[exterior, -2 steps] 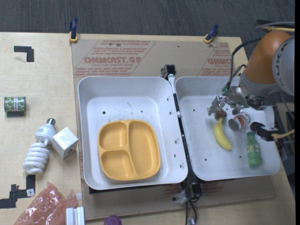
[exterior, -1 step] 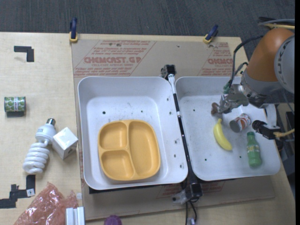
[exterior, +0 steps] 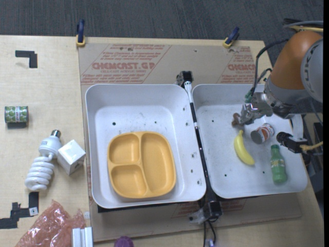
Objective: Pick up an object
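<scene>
Banana lies in the right bin, its long axis running from upper left to lower right, just below and slightly left of the end effector. Whether that end effector is apart or together cannot be told. A small can and a green bottle sit close by on the banana's right.

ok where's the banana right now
The banana lies in the right bin, near its middle, just below the claw, with the green bottle to its right.
</scene>
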`<state>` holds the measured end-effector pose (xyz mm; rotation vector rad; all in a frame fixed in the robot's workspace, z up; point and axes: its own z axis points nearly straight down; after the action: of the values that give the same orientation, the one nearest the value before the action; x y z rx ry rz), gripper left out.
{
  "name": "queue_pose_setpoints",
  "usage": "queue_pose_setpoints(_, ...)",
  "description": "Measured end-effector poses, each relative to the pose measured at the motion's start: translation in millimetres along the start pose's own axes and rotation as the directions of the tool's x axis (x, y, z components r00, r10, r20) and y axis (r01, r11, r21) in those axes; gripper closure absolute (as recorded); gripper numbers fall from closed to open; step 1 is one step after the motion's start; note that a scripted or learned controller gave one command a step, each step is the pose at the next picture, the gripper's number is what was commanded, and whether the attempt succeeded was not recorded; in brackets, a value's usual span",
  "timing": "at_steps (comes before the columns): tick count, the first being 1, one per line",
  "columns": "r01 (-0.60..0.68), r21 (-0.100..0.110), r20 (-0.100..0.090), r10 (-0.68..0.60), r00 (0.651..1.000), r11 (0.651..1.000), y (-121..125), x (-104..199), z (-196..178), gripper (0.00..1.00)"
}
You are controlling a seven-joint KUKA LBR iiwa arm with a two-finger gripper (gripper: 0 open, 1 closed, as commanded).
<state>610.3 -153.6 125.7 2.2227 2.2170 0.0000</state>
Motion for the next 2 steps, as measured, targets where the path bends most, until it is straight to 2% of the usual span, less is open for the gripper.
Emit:
queue_pose_setpoints(1,0.001,0.001,-0.001,-0.001,1.000,1.000,-33.9,-7.7,33.0,0.00)
queue_pose_setpoints(2,0.000,0.002,-0.001,0.000,1.000,1.000,-97.4,28.6,33.2,0.00)
